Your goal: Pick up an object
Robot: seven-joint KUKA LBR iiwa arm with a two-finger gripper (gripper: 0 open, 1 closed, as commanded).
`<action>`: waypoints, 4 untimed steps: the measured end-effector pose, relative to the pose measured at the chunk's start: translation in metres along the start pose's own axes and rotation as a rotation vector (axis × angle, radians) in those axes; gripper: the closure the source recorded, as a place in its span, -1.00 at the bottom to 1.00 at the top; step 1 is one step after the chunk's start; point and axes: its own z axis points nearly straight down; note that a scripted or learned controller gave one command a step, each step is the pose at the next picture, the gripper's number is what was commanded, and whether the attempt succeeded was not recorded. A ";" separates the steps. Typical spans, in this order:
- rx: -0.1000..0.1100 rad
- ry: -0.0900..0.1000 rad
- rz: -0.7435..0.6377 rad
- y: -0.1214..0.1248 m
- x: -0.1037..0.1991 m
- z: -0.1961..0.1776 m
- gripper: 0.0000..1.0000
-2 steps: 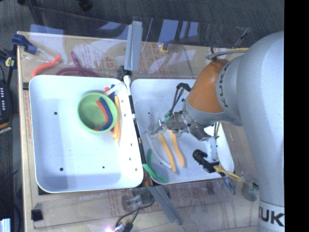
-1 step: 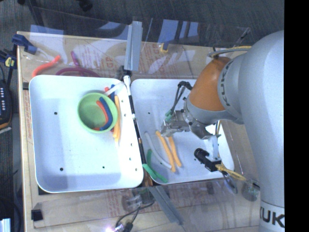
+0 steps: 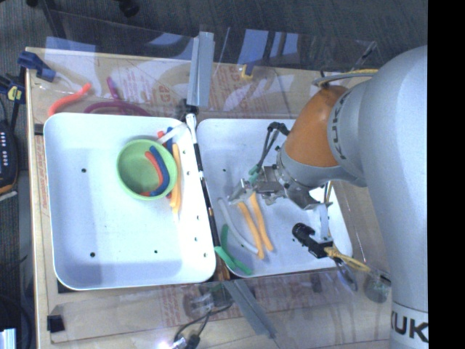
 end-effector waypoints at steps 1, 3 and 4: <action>-0.016 -0.004 0.033 -0.024 -0.002 0.017 -1.00; -0.008 0.000 -0.230 -0.015 0.046 -0.085 1.00; -0.008 0.000 -0.230 -0.015 0.045 -0.084 -1.00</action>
